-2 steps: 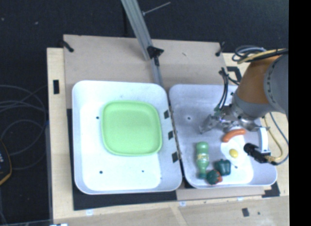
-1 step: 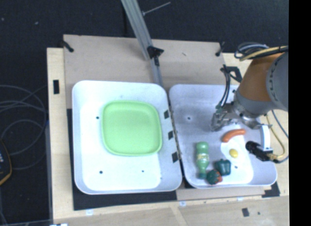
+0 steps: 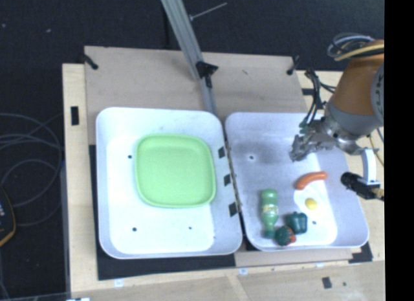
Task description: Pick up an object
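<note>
The pincer [image 3: 299, 149] hangs low over the far part of the right bin [image 3: 259, 131], and I cannot tell how it is set; nothing shows in it. The things to pick lie nearer to me in that bin.

Just near of the pincer is one orange sausage-shaped toy [image 3: 311, 178], thin and curved. It could roll or slip away if the pincer comes down a bit off. Next to it is one white fried-egg toy [image 3: 312, 204] with a yellow middle. It looks flat, so the pincer might just scrape over it.

Further left stands one green bottle [image 3: 268, 210]. By it are one teal block [image 3: 297, 222] and one dark green round toy [image 3: 283, 235]. These three sit close together, so a grab there may bump a neighbour or catch two.

In the left bin [image 3: 116, 164] lies one green plate [image 3: 174, 170]. Both bins sit on the counter [image 3: 149, 79].
</note>
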Robot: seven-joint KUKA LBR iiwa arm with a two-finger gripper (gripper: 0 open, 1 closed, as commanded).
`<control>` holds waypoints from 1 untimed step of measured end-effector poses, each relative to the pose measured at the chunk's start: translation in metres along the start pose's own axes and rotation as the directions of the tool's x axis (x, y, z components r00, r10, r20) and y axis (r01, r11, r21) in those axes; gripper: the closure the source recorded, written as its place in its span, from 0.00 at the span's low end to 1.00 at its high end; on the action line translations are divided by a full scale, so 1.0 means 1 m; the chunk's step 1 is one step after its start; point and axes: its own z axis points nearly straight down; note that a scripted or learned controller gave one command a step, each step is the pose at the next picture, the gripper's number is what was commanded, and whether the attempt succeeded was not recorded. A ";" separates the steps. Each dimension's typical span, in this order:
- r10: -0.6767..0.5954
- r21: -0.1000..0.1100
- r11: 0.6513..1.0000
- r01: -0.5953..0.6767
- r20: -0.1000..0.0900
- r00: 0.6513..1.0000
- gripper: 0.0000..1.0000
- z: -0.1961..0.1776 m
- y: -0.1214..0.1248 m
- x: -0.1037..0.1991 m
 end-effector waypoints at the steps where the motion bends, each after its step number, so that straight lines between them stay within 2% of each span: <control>1: 0.000 0.001 1.000 0.000 0.000 1.000 1.00 -0.050 0.004 -0.007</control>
